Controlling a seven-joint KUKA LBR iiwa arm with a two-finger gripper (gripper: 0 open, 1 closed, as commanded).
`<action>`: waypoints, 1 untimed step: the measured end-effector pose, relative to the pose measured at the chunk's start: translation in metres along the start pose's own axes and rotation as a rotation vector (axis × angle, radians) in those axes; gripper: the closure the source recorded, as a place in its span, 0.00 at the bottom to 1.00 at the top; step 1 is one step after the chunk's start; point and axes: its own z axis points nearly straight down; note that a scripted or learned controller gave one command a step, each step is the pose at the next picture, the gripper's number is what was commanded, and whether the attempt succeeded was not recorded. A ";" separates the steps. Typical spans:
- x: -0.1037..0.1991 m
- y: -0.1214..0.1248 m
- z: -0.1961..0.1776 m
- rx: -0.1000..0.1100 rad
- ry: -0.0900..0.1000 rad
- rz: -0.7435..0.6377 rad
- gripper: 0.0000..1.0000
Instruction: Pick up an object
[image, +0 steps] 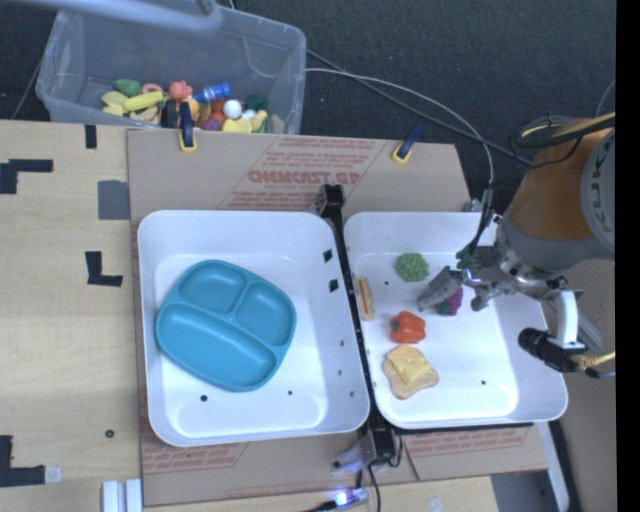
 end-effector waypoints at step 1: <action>-0.001 0.003 -0.014 -0.009 -0.003 -0.001 1.00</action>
